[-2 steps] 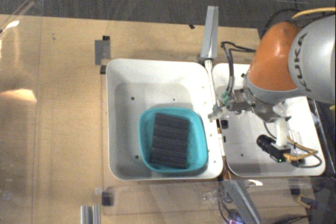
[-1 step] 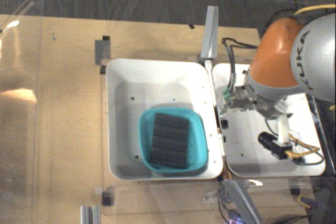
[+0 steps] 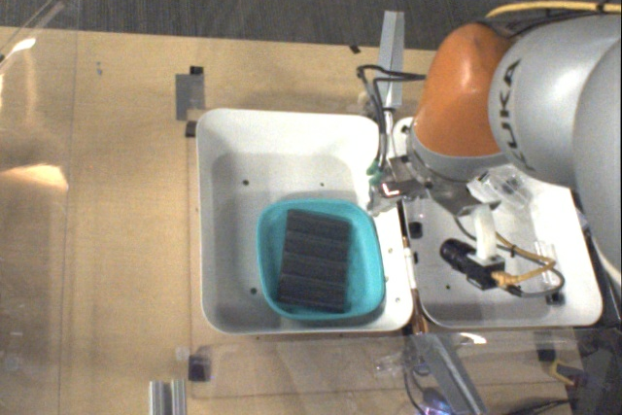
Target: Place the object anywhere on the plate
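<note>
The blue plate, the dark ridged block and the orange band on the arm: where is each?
blue plate (image 3: 367,253): camera view, on its bare right rim.
dark ridged block (image 3: 315,259): camera view, middle of its top.
orange band (image 3: 465,92): camera view, middle of its curved surface.

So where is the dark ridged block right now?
The dark ridged block lies on the teal plate in the left bin, toward its front-right corner.

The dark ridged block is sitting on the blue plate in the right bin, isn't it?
Not quite. The dark ridged block is sitting on the blue plate, but that plate is in the left bin, not the right one. The camera view shows it. The right bin lies under the arm.
</note>
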`<state>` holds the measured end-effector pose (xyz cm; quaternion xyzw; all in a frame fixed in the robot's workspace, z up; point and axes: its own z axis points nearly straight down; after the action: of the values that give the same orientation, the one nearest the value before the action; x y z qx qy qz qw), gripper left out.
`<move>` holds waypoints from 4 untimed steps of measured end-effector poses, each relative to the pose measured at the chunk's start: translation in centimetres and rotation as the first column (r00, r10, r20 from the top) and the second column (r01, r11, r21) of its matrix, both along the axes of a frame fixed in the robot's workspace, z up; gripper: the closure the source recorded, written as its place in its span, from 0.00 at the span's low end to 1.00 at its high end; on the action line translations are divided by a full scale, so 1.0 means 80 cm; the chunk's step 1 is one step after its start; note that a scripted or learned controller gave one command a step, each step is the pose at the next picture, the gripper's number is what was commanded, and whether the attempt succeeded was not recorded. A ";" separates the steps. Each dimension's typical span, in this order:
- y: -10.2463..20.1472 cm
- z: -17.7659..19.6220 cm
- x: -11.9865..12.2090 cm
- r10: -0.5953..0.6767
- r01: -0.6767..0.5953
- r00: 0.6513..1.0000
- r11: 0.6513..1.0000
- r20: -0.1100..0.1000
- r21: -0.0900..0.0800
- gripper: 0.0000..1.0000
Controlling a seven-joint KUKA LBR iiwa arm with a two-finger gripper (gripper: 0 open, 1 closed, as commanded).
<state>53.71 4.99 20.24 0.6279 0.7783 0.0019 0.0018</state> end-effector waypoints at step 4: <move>-0.024 0.037 -0.025 -0.072 0.072 0.997 0.997 -0.002 0.000 1.00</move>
<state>51.73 3.10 23.21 0.6557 0.7550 0.0012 0.0011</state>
